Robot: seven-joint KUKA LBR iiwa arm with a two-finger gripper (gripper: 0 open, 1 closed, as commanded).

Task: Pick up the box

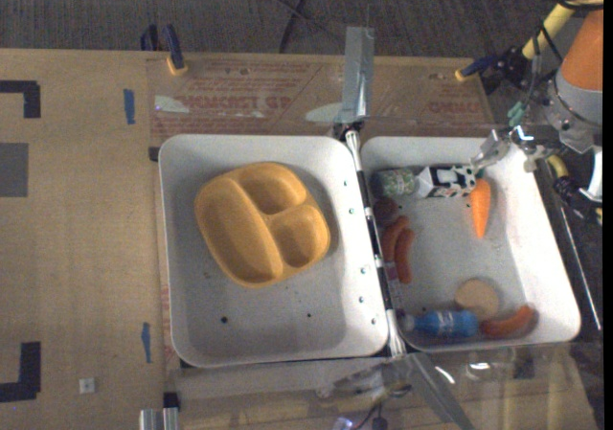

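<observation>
**Approach stage: box not yet grasped**

The cow-patterned carton box (442, 179) lies flat along the right bin's (560, 270) upper edge, a carrot (481, 208) just beside it. The gripper (508, 144) hovers upper right; its spread cannot be told. Next, descend leftward onto the box

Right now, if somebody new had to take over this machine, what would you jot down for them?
Gripper: over the far right corner of the right bin, holding nothing that I can see; whether its fingers are open or shut is unclear.
Box: the small milk-carton type, lying on its side at the far end of the right bin, beside a green thing and close to the carrot.
Also there: sausages, a blue bottle.
Left bin: a yellow divided plate.
Done: nothing lifted yet.
Left: bring the gripper onto the box, close, lift.
</observation>
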